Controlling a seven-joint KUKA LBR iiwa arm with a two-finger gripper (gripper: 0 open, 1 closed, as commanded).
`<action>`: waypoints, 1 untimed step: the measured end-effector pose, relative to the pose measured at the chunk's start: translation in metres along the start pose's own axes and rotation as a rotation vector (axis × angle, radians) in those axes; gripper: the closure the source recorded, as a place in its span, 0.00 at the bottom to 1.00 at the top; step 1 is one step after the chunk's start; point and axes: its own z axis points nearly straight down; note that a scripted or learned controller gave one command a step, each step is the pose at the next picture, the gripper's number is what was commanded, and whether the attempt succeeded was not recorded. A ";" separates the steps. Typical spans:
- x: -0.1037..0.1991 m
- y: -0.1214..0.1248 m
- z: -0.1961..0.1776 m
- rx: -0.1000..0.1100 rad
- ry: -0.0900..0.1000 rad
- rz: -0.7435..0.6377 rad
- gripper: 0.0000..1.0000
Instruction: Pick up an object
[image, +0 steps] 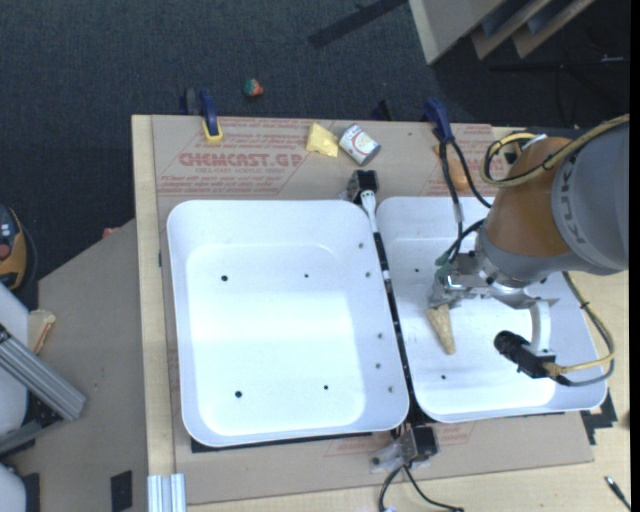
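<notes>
A tan cone-shaped object (442, 329) lies in the right bin (470, 390), its narrow end pointing toward the front. My gripper (450, 287) hangs low over the bin, right above the cone's upper end and very close to it. The grey arm with its orange band (530, 215) reaches in from the right and hides the back right part of the bin. A black cylindrical part (518, 352) with a cable juts out below the wrist, to the right of the cone.
The left bin (280, 320) is next to the right one, its white floor showing small dark holes. On the cardboard behind the bins lie a yellow piece (322, 141) and a small white box (359, 144). Blue clamps (209, 117) hold the back edge.
</notes>
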 end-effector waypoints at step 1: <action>-0.047 -0.016 -0.002 0.005 -0.001 0.003 1.00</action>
